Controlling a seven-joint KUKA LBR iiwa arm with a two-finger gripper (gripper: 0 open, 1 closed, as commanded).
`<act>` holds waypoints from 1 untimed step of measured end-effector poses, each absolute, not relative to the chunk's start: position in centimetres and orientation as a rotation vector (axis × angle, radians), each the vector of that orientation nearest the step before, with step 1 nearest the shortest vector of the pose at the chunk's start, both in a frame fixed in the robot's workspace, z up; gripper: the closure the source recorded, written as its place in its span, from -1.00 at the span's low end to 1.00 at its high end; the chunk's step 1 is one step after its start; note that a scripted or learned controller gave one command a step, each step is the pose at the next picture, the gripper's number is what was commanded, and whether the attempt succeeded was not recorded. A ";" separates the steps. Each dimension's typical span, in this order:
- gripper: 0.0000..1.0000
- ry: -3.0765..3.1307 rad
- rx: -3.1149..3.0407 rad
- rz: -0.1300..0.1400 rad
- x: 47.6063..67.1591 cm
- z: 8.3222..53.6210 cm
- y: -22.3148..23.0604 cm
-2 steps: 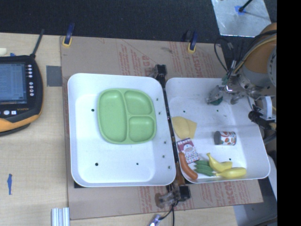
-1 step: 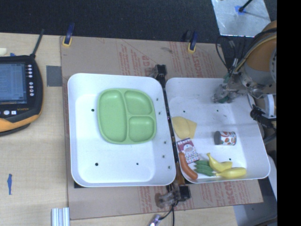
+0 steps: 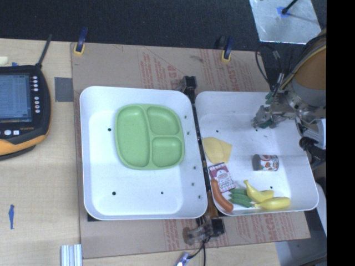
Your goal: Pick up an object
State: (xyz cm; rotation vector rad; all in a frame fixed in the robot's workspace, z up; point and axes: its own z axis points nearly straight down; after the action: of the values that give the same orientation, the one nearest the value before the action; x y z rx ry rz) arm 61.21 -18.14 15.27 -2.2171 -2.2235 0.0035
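The right bin [image 3: 244, 107] holds a yellow cheese wedge [image 3: 217, 148], a small can lying on its side [image 3: 265, 162], a red-and-white carton [image 3: 222, 177], a hot dog [image 3: 221, 197], green peas [image 3: 239, 198], a banana [image 3: 257, 192] and a lemon-yellow piece [image 3: 274, 203]. My gripper [image 3: 264, 121] hangs over the upper right part of this bin, above and a little right of the can, with nothing seen between its fingers. Its fingers are small and dark against the bin.
The left bin [image 3: 100, 193] carries a green three-compartment plate [image 3: 149, 136]. A teach pendant [image 3: 21, 110] lies at the far left of the bench. Clamps [image 3: 224, 47] hold the cardboard underlay at the back edge. Cables run by the arm at right.
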 end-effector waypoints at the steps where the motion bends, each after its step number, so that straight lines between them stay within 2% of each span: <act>1: 1.00 -2.225 -2.212 0.006 58.9 17.7 -15.5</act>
State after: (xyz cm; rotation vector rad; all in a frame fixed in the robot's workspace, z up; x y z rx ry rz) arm 58.93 -15.54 17.69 -2.2124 -2.2251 0.0057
